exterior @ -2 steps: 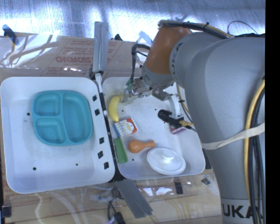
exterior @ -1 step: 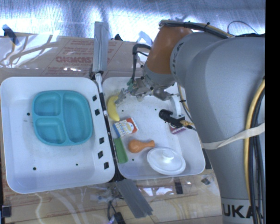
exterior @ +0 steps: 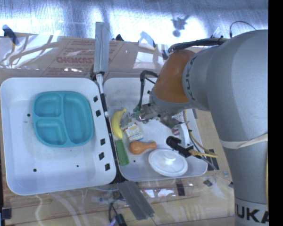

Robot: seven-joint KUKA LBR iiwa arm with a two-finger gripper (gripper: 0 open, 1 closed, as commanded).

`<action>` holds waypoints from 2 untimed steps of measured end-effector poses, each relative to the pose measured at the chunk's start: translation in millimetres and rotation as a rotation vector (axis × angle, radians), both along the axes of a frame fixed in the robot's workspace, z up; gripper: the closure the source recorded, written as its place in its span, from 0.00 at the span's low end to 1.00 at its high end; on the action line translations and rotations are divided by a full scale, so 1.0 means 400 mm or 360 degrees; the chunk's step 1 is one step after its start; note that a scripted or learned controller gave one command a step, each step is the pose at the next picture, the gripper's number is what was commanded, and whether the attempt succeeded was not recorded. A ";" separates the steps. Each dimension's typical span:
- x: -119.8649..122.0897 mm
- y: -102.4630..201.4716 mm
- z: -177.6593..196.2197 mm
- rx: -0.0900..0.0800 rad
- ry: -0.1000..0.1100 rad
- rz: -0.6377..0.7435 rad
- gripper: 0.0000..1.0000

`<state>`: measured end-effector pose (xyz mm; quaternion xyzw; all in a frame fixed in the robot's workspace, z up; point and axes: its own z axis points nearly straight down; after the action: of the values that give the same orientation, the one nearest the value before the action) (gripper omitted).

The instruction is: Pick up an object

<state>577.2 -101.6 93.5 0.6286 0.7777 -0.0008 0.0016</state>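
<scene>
Gripper point(exterior: 142, 115) hovers low over the small packet point(exterior: 133, 132); finger spread I cannot tell; packet looks light, crinkly, slippery; pinch its narrow edges.

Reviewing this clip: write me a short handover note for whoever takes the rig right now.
Gripper: low in the right bin, above the small packet; finger state unclear, nothing seen held.
Right bin also holds a banana, green stick, orange drumstick toy and white lid.
Left bin: a teal divided plate.
Done: approach. Left: grasp and lift an object.
</scene>
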 end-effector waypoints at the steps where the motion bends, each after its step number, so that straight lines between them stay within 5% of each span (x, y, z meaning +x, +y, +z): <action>1: 0.054 -0.006 0.313 0.0004 0.0004 0.0050 0.00; 2: -0.010 -0.025 0.017 0.0006 0.0007 0.0077 0.00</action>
<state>573.2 -111.5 100.4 0.6097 0.7927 -0.0006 -0.0014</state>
